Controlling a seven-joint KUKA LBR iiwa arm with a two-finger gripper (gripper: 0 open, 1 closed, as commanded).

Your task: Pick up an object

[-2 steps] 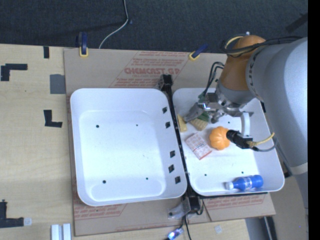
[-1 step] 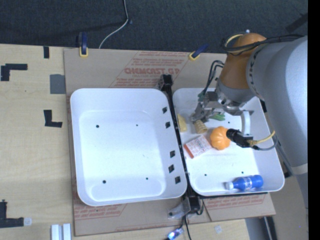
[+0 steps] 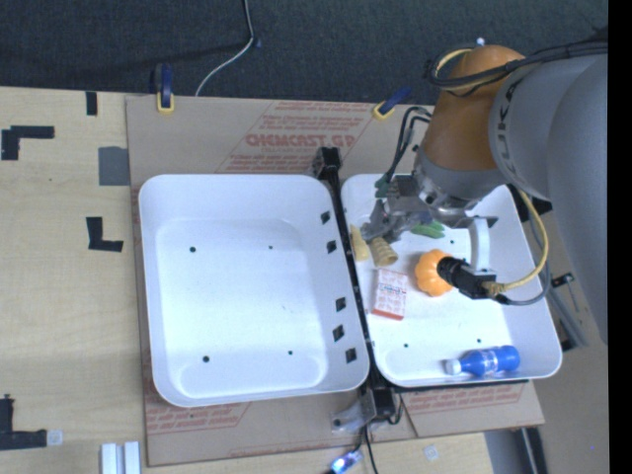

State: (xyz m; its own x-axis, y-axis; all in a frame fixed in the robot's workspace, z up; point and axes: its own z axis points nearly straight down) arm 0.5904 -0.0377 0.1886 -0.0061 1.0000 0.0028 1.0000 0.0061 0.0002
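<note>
Nearest to us in the right bin (image 3: 533,358), a blue bottle (image 3: 484,361) with a white cap lies on its side close to the near wall. Farther in, we see a small white card with red print (image 3: 391,294) lying flat near the bin's left wall, and to its right an orange ball-like object (image 3: 432,272) touching a black and yellow fitting on the arm's cable. Just beyond the card, a tan cork-like piece (image 3: 383,254) lies beside the divider between the bins, and a green item (image 3: 431,230) peeks out from under the arm.

The gripper (image 3: 387,223) hangs low over the far left part of the right bin, just above the tan piece. We cannot tell whether its jaws are open or closed, and we see nothing clearly held between them.

The left bin (image 3: 158,294) sits just beside the right one, on a brown cardboard sheet (image 3: 267,141). Behind the gripper rises the orange band (image 3: 464,117) of the grey arm (image 3: 563,136), which reaches in from the right.
</note>
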